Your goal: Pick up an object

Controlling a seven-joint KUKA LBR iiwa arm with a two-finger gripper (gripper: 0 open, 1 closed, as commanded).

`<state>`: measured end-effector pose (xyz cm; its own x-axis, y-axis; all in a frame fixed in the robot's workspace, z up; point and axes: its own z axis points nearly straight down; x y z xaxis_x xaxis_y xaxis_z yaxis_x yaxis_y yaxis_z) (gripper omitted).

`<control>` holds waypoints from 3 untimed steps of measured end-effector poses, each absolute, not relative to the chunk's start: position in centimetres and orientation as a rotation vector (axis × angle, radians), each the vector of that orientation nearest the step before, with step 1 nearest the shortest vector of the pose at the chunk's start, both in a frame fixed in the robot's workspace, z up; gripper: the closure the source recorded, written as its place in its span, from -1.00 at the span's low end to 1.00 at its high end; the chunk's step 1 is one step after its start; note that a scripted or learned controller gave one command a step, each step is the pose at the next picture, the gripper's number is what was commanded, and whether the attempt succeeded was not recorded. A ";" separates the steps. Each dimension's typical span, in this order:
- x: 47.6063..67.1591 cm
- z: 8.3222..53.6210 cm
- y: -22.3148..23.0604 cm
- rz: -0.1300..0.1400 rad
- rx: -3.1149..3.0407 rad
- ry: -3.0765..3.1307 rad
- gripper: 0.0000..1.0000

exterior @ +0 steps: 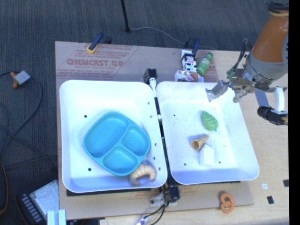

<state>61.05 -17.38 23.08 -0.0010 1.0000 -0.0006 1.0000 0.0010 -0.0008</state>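
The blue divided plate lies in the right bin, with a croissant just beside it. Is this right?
Not quite: the camera view shows the blue divided plate in the left bin, not the right one. The croissant does lie just beside it, at its lower edge.

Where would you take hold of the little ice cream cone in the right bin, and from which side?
Grip the cone across its wide open end, coming straight down: it lies on its side, tip pointing left. The white block sits close below, so close the fingers along that gap carefully.
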 end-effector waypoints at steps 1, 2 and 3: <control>62.7 11.6 -17.8 0.005 -2.218 -2.219 -1.00; 57.4 8.8 -12.5 -0.004 -2.226 -2.225 -1.00; 57.5 9.9 -12.6 -0.005 -2.229 -2.227 1.00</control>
<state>57.47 -12.58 9.86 0.0009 1.0000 -0.0039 1.0000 -0.0008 0.0085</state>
